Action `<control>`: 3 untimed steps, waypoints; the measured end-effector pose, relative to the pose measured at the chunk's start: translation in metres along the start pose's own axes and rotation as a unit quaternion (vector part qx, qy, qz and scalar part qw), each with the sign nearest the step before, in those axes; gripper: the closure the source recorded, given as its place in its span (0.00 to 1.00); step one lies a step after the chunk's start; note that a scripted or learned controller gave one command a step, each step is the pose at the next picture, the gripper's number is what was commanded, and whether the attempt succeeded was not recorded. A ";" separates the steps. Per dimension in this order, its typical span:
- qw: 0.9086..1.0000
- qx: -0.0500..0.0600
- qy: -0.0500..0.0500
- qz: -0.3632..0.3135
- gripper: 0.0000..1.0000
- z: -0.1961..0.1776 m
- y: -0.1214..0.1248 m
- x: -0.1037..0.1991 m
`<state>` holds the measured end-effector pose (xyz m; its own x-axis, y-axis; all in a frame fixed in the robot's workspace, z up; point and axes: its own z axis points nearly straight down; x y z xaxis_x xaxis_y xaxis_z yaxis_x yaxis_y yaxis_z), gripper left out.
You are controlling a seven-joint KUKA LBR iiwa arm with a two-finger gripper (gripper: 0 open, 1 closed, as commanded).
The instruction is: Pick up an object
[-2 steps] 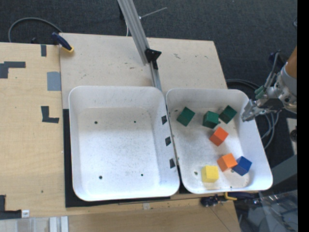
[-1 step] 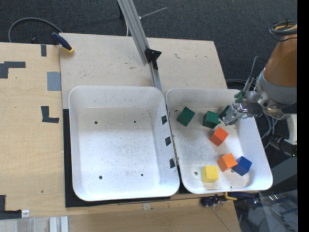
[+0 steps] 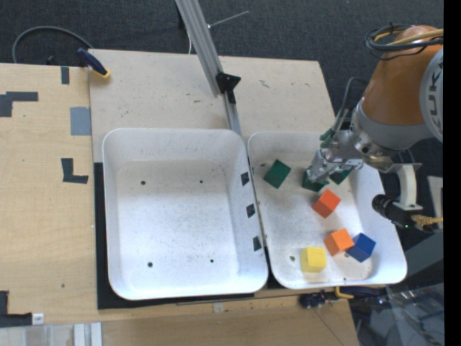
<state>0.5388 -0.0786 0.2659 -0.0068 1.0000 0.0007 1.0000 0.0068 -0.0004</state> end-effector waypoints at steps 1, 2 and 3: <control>1.000 0.001 0.000 0.000 1.00 0.001 -0.001 0.051; 1.000 0.002 0.000 0.000 1.00 0.020 -0.006 0.110; 1.000 0.001 0.000 -0.001 1.00 0.021 0.004 0.163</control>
<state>0.5417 0.0844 0.2452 -0.0078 1.0000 0.0014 1.0000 0.0078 -0.0020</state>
